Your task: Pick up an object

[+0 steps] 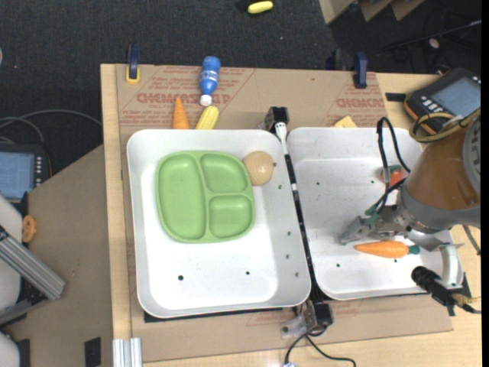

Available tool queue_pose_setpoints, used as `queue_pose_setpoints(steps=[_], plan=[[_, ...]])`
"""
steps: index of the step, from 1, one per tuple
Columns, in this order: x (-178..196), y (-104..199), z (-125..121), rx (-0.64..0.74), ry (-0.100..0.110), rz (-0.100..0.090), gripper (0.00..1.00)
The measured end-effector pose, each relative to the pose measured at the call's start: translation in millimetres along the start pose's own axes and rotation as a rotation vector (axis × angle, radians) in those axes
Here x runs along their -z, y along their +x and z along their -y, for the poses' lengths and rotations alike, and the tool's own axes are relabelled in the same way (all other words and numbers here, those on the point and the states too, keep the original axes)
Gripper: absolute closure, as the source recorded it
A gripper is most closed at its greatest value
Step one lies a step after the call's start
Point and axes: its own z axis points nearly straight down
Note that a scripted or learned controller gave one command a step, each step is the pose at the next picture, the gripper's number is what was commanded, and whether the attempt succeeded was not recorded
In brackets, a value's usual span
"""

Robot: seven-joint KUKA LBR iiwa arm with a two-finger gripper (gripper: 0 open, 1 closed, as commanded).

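Observation:
An orange toy carrot (380,248) with a green stub lies in the right white bin (336,174), near its front right. My gripper (365,230) hangs low just above and behind the carrot, its tip pointing left; I cannot tell whether it touches the carrot. The grey arm with its orange band (447,178) reaches in from the right and hides the bin's right side. A tan ball (259,167) rests in the left bin (206,281), against the upper right corner of a green divided plate (205,196).
Behind the left bin, a blue-and-white bottle (208,79), a small orange carrot (179,115) and a yellow corn piece (208,117) lie on the bench. A small red item (394,177) sits by the arm in the right bin. Cables loop over that bin's back.

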Motion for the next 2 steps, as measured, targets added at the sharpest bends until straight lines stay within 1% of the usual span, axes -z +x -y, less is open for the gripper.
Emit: queue_pose_setpoints(steps=[2], plan=[[0.0, 0.0, 0.0, 0.000, 0.000, 0.000, 0.00]])
